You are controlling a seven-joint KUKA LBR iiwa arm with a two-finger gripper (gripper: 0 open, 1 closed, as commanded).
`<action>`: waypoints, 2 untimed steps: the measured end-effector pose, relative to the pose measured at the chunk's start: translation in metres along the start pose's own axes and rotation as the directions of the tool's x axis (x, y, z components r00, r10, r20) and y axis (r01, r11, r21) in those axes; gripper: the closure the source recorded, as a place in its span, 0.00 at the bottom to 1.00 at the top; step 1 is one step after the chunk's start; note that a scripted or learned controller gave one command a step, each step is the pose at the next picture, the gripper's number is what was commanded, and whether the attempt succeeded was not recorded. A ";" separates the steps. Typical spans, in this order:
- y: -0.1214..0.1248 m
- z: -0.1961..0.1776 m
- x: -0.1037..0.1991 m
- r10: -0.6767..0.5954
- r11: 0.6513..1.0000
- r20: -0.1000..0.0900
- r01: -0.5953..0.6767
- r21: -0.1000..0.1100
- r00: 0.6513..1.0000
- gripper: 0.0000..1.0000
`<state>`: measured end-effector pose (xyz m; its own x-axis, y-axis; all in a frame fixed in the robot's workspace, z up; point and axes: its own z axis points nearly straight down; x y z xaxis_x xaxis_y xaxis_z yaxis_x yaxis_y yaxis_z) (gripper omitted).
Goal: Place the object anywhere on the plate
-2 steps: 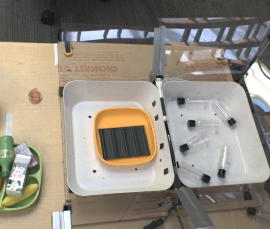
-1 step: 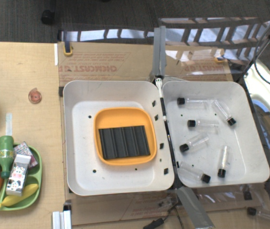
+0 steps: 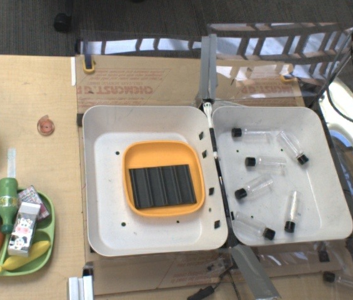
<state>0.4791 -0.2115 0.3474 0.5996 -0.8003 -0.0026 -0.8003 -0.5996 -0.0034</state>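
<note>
Task not yet begun, judging from the layout.

In the left bin (image 3: 104, 174): an orange plate (image 3: 164, 149), lying flat near the middle, with a dark ribbed insert (image 3: 164, 187) on its centre. No vial on the plate or anywhere else in this bin.

In the right bin (image 3: 329, 192): six clear vials with black caps, all lying on their sides and scattered. One at the far left (image 3: 255, 132), one at the far right (image 3: 290, 145), one just below them (image 3: 268, 162), one tilted in the middle (image 3: 258, 185), one almost upright in the view at the near right (image 3: 292, 206), one at the near left (image 3: 251, 224). All apart from each other, none touching the plate.

Hard to say which vial is meant as the object; probably any of them.

Gripper state: cannot tell from this view.

Done so far: nothing visible. Left to do, most likely: close on one vial, lift it over the two bin walls in the middle, lower it on the plate, let go. Possible trouble: round vials, likely to roll on the ribbed insert.
</note>
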 end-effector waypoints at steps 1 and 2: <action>0.001 -0.002 0.000 -0.275 0.961 0.000 0.275 0.000 0.961 0.00; -0.021 -0.013 0.017 -0.575 0.818 0.001 0.575 0.002 0.818 0.00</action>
<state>0.5066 -0.2126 0.3603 0.9509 -0.3095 -0.0007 -0.3095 -0.9509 -0.0067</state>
